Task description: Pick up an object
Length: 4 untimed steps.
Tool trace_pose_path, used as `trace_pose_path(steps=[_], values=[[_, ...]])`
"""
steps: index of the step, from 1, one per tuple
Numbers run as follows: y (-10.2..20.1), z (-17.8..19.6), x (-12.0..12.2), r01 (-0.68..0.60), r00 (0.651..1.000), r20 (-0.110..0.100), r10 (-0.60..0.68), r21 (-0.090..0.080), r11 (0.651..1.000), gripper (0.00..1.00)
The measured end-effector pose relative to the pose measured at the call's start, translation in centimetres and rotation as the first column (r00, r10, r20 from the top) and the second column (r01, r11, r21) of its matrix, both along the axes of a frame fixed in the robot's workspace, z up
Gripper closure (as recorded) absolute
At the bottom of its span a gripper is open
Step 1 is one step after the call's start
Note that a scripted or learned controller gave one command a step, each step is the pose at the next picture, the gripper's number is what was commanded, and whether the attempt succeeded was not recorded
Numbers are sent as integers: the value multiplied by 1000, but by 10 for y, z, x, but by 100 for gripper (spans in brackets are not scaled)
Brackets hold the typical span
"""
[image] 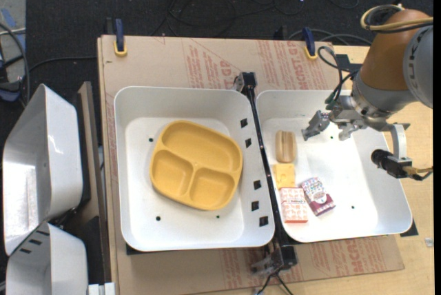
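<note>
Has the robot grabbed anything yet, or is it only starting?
Only starting, it seems. Nothing looks picked up: the tan block, the yellow square and two small packets all lie in the right bin. The gripper hangs above that bin's upper part with nothing visible in it. Left to do: go down, grab one, lift.

Two white bins side by side on a cardboard-topped bench; left bin point(131, 169) holds a yellow three-compartment tray point(196, 165), lying flat, tilted slightly in plan; right bin point(386, 207) holds four small items along its left side: a tan bread-roll-shaped piece point(285, 146), a yellow square block point(285, 175) just below it, a red-and-white packet point(294, 204), a maroon patterned packet point(318, 195) touching it; the gripper point(329, 123) hangs over the right bin's upper part, apart from the items, nothing between its fingers.
</note>
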<state>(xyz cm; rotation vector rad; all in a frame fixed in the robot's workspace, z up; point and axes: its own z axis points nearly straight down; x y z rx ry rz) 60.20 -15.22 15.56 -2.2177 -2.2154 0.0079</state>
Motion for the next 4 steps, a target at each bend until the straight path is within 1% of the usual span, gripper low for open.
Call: trace_pose_path(steps=[1,2,3,4], values=[[-6,-52,5,1,1000,1,-1,0,1000,0],[-6,-42,6,0,1000,1,0,0,1000,100],[-6,18,10,-5,1000,11,5,-2,1000,100],[-6,60,12,-5,1000,10,5,-2,1000,100]])
